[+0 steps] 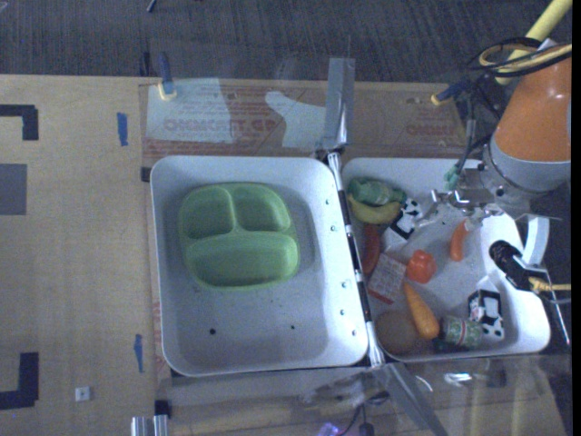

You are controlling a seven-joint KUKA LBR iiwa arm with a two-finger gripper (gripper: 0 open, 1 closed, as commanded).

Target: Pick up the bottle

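Two shallow white bins side by side on tan counter (73, 271). Left white bin (182, 334): holds a green plastic divided tray (238, 234), upside toward bin's far-left area.

Right white bin (536, 330): cluttered w/ toy food. Small green-labelled bottle (461, 331) lies on its side at near edge, long axis approx left-right in view; which end is the cap, can't tell. An orange carrot-shaped toy (420, 310) just left of it, brown round toy (396, 331) beyond that; black-and-white cow-print item (487, 307) just right/above bottle.

Also in bin: yellow banana toy (374, 211) w/ green leafy piece (374, 191) at far-left corner, red-orange cup-like toy (420, 266) mid-bin.

Grey arm w/ orange band (537, 121) enters from right, gripper (461, 200) over bin's far part, well apart from bottle. Jaws: can't tell whether spread or together, detail too blurred.
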